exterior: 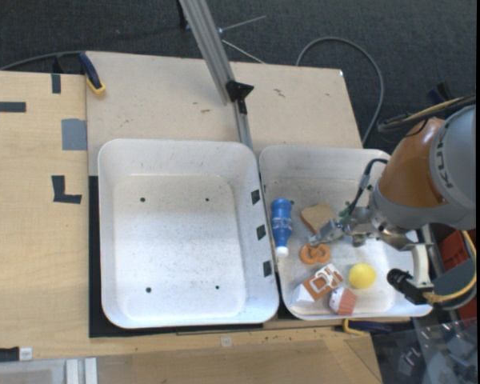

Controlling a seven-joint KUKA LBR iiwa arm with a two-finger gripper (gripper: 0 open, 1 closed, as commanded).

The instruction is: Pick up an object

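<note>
Two white bins sit on the counter; over the right bin (pixel 376 160), the fingers (pixel 326 232) hang just above an orange ring (pixel 314 254), beside a tan block (pixel 317 216); their spread is unclear.

Wooden bench top (pixel 32 214) on left, beige board (pixel 192 94) behind the bins. Dark tape pieces (pixel 62 189) stuck on the wood at left, one grey tape patch (pixel 74 134) near the board's left edge. Blue-and-yellow clamp (pixel 92 74) at the board's far left corner. Slanted aluminium pole (pixel 208 34) runs from the far top down to a black bracket (pixel 240 91) at the board's middle. Black cable (pixel 344 50) loops on dark carpet (pixel 384 14) at far right. Black mat (pixel 94 254) under the left bin.
</note>
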